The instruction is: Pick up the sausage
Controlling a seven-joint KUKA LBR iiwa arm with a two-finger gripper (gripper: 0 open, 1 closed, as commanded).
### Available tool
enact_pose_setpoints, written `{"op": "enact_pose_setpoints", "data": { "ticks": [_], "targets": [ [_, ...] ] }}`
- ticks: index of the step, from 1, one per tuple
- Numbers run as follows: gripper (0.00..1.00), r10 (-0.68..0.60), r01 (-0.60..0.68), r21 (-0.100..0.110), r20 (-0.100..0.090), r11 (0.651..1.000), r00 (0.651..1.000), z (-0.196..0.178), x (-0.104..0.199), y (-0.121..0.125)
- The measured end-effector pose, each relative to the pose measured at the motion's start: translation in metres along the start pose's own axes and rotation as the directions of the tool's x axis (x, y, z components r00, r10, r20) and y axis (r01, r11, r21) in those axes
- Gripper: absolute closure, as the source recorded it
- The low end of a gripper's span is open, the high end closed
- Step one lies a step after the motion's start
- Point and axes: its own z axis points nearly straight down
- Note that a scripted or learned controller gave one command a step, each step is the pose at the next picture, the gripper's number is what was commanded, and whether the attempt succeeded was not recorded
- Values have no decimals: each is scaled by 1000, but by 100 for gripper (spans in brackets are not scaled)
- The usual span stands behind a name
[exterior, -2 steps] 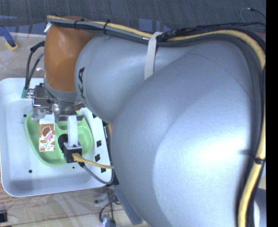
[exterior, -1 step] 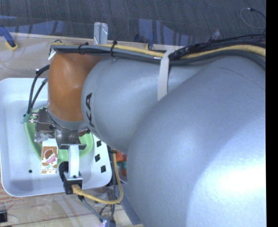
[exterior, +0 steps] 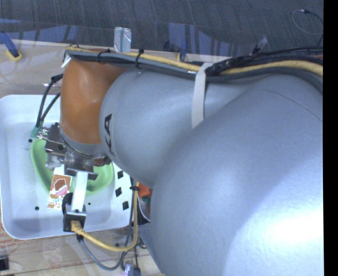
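Down in the left white bin [exterior: 10, 154], the gripper [exterior: 71, 171] hovers over a green plate [exterior: 41, 160] beside a small printed card [exterior: 59, 190]; its grip state and the sausage's place cannot be told.

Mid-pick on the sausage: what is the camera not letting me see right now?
- Pincer: masked by the wrist hardware above it; open or shut is unreadable.
- Sausage: I cannot pick it out; the arm covers much of the left bin.
- Green dish: partly under the wrist.
- Orange item: a sliver at the arm's edge, unidentifiable.
- Right bin: under the arm.
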Motion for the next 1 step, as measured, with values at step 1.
{"op": "enact_pose_setpoints", "data": {
  "ticks": [1],
  "targets": [
    [100, 666, -666, 0, -2, 746, 746, 11, 0, 0]
  ]
}}
